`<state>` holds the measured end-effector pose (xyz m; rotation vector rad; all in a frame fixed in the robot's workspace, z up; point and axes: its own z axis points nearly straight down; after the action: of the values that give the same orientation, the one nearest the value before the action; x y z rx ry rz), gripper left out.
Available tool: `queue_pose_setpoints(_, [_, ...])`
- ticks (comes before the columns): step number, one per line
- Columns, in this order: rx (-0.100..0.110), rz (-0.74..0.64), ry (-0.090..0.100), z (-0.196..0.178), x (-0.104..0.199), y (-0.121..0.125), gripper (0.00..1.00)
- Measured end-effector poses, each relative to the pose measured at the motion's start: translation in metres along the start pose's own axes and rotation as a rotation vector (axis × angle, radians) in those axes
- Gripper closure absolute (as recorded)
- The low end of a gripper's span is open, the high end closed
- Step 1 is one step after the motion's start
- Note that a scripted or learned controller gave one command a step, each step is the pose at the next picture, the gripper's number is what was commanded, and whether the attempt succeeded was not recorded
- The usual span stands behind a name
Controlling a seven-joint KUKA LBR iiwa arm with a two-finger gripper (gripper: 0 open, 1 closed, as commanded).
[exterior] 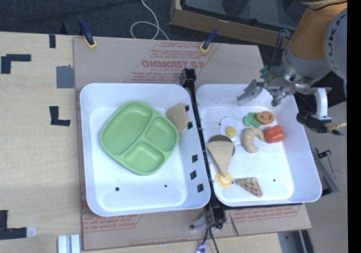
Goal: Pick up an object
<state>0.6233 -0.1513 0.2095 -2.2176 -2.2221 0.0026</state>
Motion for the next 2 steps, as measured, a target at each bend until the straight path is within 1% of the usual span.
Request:
queue_pose_setpoints(1, [0.001, 0.001, -0.001, 0.128, 0.025, -0.026, 0.0])
queue_pose_setpoints(2, [-0.002, 0.002, -0.001, 0.125, 0.043, -0.069, 0.0])
